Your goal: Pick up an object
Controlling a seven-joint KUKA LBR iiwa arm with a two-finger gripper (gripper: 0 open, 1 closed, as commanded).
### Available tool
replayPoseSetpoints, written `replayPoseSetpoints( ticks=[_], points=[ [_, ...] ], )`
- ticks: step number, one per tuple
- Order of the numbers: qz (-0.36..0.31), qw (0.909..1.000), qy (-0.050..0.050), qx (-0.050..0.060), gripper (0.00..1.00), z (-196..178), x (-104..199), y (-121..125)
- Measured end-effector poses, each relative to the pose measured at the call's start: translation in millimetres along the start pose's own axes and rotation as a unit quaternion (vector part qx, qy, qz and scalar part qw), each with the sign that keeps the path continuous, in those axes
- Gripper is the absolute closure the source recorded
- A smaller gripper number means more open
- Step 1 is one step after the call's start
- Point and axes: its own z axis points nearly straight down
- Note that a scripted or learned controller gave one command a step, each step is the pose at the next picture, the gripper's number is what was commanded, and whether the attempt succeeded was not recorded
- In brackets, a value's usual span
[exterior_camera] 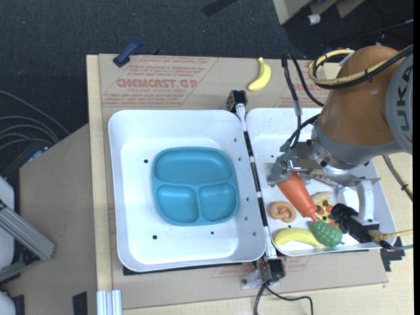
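Observation:
My gripper [286, 168] hangs low over the left part of the right bin [262, 125]. Its tip is right at the upper end of an orange toy carrot [298, 195], which lies at a slant in that bin. The arm's wrist hides the contact point. Below the carrot lie a small brown pretzel [282, 210], a yellow banana [294, 238], a green leafy toy [327, 233] and a yellowish piece with red spots [323, 207].
The left bin [125, 176] holds a blue divided plate [195, 184]. A second yellow banana [260, 77] lies on the cardboard behind the bins. The grey and orange arm [367, 104] covers much of the right bin's far side.

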Motion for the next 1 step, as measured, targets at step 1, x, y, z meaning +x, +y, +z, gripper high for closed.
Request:
replayPoseSetpoints(
  ticks=[1],
  points=[
    [0.0, 1.0, 0.0, -0.001, 1.0, -20.3, 11.8, -9.2]
  ],
)
